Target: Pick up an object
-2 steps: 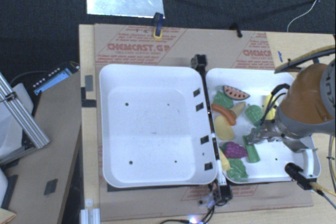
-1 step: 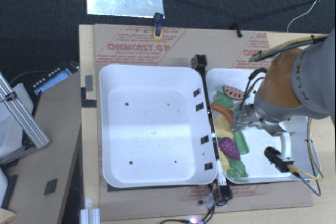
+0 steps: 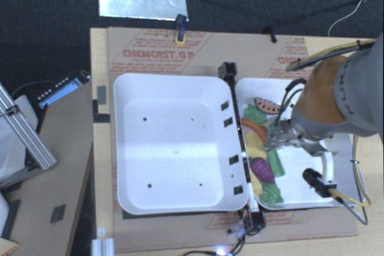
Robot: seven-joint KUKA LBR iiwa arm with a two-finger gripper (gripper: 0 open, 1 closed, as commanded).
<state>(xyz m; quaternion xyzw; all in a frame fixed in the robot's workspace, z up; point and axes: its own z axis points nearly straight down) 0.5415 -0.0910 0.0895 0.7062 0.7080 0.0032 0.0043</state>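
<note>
**Arm Reaching Into the Right Bin Over a Heap of Toy Food**

While the left bin (image 3: 174, 141) is lying bare and white across the middle of the bench, the grey arm (image 3: 354, 90) is leaning in from the right and crowding over the right bin (image 3: 300, 189). Its orange band (image 3: 318, 93) is sitting just above the wrist, and the gripper (image 3: 277, 136) is pointing down at the left part of that bin, right over the pile of toy food. How the pincer is standing cannot be told from this slant, since the wrist is hiding it.

The objects are bunching along the right bin's left wall. A watermelon slice (image 3: 267, 107) is lying at the far end, with a green leafy piece (image 3: 255, 114) just beside it. An orange-red sausage shape (image 3: 255, 128) is lying slantwise nearer the camera, touching a yellow piece (image 3: 255, 142). A green stick-like piece (image 3: 275, 160) is running from under the gripper toward the near wall. A purple bunch of grapes (image 3: 263, 169) is resting beside it, and another green piece (image 3: 271, 193) is sitting at the near end, next to a yellow one (image 3: 258, 186).

Nothing is showing between the gripper and the bin floor as lifted; every piece is lying in the bin. A black cable fitting (image 3: 317, 181) is hanging off the arm over the bin's near right part.
</note>
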